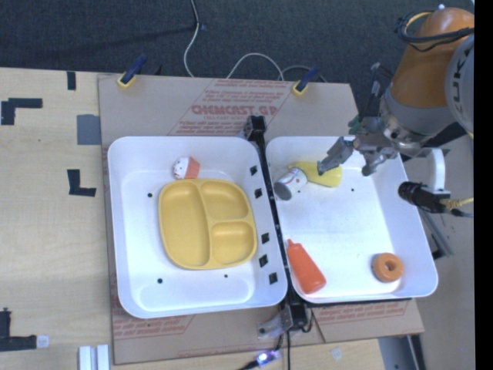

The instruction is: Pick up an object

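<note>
My gripper hangs over the back of the right bin, its two dark fingers spread apart with nothing between them. Just left of it lies a yellow object with a small grey-and-white can-like piece beside it. An orange bottle lies at the bin's front left. A brown doughnut rests at the front right.
The left bin holds a yellow divided plate and a small white-and-orange item behind it. A black divider with clips runs between the bins. The arm's orange-banded body looms at the right.
</note>
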Tool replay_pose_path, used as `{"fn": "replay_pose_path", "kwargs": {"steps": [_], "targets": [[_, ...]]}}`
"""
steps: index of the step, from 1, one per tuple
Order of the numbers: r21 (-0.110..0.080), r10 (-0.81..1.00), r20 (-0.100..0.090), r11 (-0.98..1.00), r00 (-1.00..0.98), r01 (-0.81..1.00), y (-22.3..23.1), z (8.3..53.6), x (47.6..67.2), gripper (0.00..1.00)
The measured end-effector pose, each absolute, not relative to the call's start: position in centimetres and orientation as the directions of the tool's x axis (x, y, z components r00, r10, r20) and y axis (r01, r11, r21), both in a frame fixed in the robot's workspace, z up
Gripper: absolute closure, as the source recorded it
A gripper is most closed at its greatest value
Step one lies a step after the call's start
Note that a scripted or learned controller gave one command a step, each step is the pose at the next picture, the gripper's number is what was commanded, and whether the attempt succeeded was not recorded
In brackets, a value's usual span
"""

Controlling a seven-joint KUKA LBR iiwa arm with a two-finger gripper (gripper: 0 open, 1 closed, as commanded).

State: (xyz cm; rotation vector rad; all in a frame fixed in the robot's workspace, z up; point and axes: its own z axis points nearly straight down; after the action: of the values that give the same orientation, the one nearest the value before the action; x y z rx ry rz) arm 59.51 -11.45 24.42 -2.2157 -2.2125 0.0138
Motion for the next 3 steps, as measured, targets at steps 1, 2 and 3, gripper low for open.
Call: {"fn": "replay_pose_path", "kwargs": {"steps": [1, 2, 3], "targets": [[-0.001, 1.000, -0.001, 0.001, -0.001, 1.000, -11.4, 25.1, 59.7, 0.00], [-0.005, 1.000, 0.000, 0.002, -0.002, 1.000, -11.0, 20.7, 59.5, 0.00], [-0.006, 1.000, 0.000, 0.002, -0.002, 1.000, -10.4, 16.1, 59.0, 0.00]]}}
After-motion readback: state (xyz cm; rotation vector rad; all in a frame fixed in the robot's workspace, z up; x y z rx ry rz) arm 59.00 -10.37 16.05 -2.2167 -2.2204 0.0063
